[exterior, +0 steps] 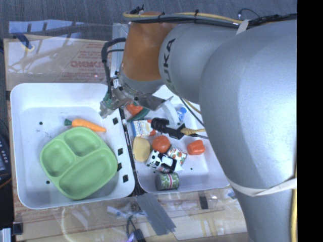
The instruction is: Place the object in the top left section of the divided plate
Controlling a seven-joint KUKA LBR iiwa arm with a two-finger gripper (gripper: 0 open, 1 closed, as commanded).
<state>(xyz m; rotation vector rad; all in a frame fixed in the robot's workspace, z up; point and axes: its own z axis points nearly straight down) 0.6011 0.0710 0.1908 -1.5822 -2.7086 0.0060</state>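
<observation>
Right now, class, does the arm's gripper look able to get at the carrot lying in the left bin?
Probably yes. The carrot lies bare on the left bin's floor, beside the green divided plate, nothing over it. The gripper hangs just to its right, near the bins' divide.

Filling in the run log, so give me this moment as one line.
gripper: over bin divider | fingers: unclear | carrot: left bin, beside green plate | plate sections: bare

An orange carrot [88, 125] with a green top lies flat in the left bin; its side touches the green divided plate's [78, 161] upper rim; the plate sits level, compartments bare.
</observation>
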